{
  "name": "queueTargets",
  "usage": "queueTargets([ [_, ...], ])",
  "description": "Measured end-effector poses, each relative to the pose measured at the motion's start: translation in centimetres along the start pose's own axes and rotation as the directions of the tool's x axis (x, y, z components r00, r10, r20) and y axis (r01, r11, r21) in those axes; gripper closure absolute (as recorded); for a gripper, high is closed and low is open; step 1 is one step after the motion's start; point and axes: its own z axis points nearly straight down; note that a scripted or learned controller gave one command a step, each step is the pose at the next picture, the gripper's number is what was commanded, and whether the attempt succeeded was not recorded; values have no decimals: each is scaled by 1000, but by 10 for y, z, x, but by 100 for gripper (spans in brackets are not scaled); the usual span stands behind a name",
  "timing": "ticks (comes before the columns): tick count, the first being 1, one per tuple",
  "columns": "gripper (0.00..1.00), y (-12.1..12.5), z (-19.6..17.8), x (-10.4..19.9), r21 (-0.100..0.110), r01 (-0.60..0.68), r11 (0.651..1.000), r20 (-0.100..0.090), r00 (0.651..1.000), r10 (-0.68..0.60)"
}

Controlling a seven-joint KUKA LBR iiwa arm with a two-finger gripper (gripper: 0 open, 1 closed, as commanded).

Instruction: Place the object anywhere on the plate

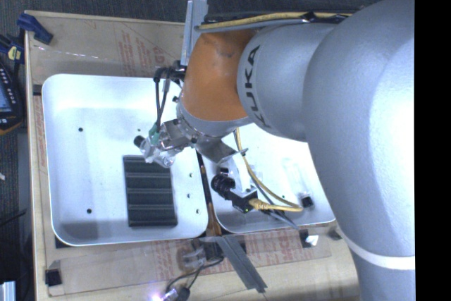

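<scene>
- Nearest the camera, the large grey arm (352, 123) with its orange band (215, 84) covers most of the right side, reaching in over the two bins.
- Below the orange band, the two-finger gripper (156, 146) hangs over the left shallow white bin (63, 151), just above the upper right corner of the dark ribbed rectangular plate (150, 192).
- Whether the gripper is wide or narrow cannot be told; its metal parts are small and cluttered with cables, and no object can be made out between them.
- The dark ribbed plate lies flat on the floor of the left bin, toward its lower right, beside the dividing edge.
- The right white bin (282, 215) is mostly hidden under the arm; black fittings and a yellow cable (271, 202) hang over it.
- Both bins rest on a pale wooden bench (106, 46).
</scene>
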Motion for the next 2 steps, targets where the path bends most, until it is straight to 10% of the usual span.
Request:
queueTargets([
  [1, 100, -28, 87, 95, 1, -46, 999, 1, 999, 46],
  [2, 100, -31, -1, 1, -4, 1, 1000, 1, 1000, -1],
])
